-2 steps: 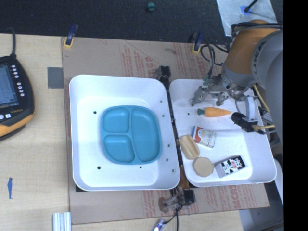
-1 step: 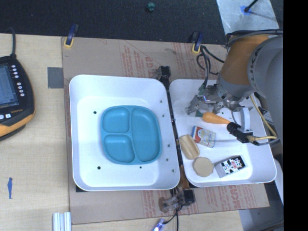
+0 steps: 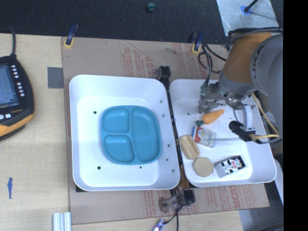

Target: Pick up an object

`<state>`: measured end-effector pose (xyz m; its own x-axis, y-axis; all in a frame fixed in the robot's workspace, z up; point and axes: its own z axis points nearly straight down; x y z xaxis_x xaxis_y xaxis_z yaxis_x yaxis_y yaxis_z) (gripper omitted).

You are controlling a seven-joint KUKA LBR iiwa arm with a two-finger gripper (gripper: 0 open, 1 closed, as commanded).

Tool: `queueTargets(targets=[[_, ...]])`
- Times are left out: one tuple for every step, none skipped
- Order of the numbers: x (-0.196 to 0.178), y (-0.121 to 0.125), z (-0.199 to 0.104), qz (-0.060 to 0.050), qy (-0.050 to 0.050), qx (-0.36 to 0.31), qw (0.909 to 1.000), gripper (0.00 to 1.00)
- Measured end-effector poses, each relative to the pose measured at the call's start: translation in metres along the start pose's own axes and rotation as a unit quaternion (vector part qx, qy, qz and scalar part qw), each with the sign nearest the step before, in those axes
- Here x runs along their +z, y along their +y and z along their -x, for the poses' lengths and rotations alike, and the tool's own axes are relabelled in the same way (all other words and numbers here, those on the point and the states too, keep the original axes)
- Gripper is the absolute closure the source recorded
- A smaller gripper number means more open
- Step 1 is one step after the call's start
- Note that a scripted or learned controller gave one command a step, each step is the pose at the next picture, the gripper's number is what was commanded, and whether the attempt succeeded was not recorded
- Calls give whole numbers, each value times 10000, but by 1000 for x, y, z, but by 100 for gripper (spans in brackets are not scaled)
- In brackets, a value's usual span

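Note:
My gripper [image 3: 208, 103] hangs low over the back part of the right bin [image 3: 260, 174], under the grey arm with its orange band. An orange toy carrot [image 3: 213, 115] lies just in front of it, touching or nearly touching the gripper's tip. Whether the carrot is held cannot be made out. Nearer the front of the same bin lie a small clear packet with red and blue print [image 3: 204, 136], a tan oval bread piece [image 3: 188, 146], a round tan disc [image 3: 203, 166] and a small black-and-white box [image 3: 231, 165].
The left bin [image 3: 79, 129] holds a blue divided plate [image 3: 130, 134]. A black cable and fitting [image 3: 242, 130] trail from the arm over the right bin. A teach pendant [image 3: 12, 93] lies on the bench at far left.

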<state>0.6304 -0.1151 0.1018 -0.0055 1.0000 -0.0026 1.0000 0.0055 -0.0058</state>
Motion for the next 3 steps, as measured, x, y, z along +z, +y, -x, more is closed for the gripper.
queueTargets(targets=[[0,0,0,-2,-2,-3,10000,0],[11,-41,12,0,5,1,10000,0],[1,-41,13,-7,-2,-14,10000,100]])
